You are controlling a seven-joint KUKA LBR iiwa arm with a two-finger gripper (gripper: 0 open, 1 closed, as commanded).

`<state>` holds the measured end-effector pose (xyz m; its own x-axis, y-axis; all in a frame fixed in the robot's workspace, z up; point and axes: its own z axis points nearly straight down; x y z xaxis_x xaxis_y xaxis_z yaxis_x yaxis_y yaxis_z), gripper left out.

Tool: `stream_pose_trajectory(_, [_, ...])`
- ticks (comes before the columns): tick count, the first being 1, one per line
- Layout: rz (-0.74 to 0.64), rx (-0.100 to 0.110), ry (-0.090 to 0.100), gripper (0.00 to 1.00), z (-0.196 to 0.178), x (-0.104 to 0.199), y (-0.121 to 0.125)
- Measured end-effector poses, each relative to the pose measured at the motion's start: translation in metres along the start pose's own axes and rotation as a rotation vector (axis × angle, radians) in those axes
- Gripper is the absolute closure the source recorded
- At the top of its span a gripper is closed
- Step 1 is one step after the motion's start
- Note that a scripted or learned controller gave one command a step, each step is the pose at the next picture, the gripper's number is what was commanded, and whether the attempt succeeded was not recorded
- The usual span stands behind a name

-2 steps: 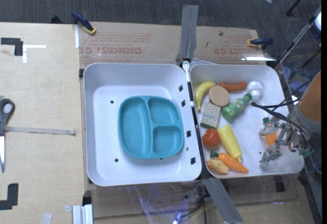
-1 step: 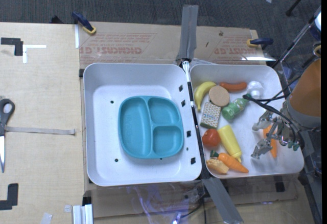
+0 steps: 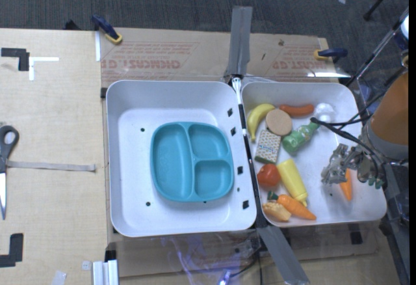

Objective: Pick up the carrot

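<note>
Reaching arm: you see it come in over the right edge of the right bin (image 3: 370, 212), its gripper (image 3: 337, 170) low over the bin floor near that edge.
Pincer state: you cannot tell whether it is released or clenched; the metal parts blur together.
Carrot (image 3: 298, 207): it lies along the front edge of the right bin, tilted, just beside a bread roll (image 3: 276, 212) and below a yellow bottle (image 3: 292, 179), well apart from the gripper.
Small orange piece (image 3: 348, 186): it sits right against the gripper's lower side; you cannot tell what it is or whether it is gripped.
Other food: a tomato (image 3: 268, 176), a cracker (image 3: 267, 146), a banana (image 3: 258, 117) and a green bottle (image 3: 299, 138) crowd the bin's left half.
Left bin (image 3: 123, 166): it carries 1 teal divided plate (image 3: 192, 161) in its middle.
</note>
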<state>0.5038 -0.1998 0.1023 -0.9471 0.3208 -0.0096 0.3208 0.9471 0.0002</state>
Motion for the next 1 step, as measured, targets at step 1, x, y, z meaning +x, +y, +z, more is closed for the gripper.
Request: stream_pose_trajectory(1, [-0.003, 0.001, -0.006, 1.00, -0.0100, -0.0024, 0.0005])
